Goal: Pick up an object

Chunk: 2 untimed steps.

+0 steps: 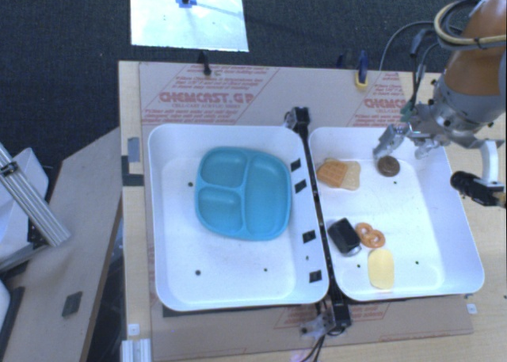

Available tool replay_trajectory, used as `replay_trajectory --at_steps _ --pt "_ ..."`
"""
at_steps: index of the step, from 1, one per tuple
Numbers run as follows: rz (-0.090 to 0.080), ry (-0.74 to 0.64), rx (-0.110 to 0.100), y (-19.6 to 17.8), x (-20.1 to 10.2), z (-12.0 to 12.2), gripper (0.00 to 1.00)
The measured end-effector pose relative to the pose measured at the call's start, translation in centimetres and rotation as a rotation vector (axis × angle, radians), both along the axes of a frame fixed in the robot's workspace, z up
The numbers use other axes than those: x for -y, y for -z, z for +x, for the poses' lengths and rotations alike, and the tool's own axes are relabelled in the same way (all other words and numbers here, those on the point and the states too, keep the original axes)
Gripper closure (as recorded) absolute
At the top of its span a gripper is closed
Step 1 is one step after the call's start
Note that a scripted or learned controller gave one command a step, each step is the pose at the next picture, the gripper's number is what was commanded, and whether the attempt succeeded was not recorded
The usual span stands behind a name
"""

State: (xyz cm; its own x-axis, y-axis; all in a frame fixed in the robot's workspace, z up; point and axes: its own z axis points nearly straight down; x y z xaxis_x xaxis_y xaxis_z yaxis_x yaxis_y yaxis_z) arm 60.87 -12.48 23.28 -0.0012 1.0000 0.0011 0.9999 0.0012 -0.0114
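Observation:
The right bin [444, 218] holds several small objects. A brown round disc [388, 165] lies near its far edge. A tan toast-like piece [339, 173] lies to the left of the disc. Toward the front sit a black block [344, 235], an orange pretzel-shaped piece [370, 235] and a pale yellow oblong piece [381, 268]. My gripper [405, 145] hangs over the bin's far edge, just above and slightly right of the brown disc. Its fingers [387, 141] stand apart, open, with nothing between them.
The left bin [170, 273] carries a blue divided plate [242, 192]. A black divider with clips [311, 202] runs between the two bins. The arm's grey body and cables [467, 83] fill the upper right. A white sheet [188, 4] lies beyond the bench.

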Motion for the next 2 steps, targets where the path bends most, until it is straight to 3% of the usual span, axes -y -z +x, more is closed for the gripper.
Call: replay_trajectory --at_steps 1,2 --pt "-0.002 -0.002 0.013 -0.8 0.0 0.2 0.0" --pt "-0.001 -0.004 0.012 4.5 -1.0 0.2 0.0"
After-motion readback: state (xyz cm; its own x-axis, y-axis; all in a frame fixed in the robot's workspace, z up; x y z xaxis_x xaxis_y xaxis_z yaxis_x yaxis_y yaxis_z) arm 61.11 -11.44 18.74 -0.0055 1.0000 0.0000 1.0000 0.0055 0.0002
